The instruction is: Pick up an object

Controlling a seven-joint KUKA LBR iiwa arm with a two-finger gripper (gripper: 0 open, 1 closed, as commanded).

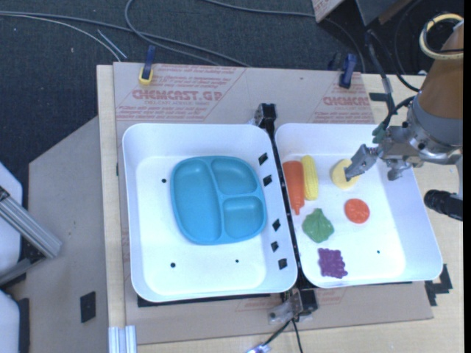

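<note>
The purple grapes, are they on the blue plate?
No, the purple grapes lie in the right bin; the blue plate is in the left bin.

Blue divided plate [218, 198], clamps [147, 73], cables [169, 17]

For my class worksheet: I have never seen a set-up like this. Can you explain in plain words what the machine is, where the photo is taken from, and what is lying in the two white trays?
The photo comes from one fixed camera above a bench, looking down at a slant. The machine is a robot arm, grey with an orange band, reaching in from the photo's right. Its grasping part, the end effector, hangs over the right bin, right beside a small yellow toy. The view does not show clearly that it is gripping anything.

The left bin holds a blue divided plate. The right bin holds toy foods: an orange carrot lying beside a yellow corn cob, an orange-red round piece, a green leafy piece and purple grapes.

The arm's job is to pick up one object.
</note>
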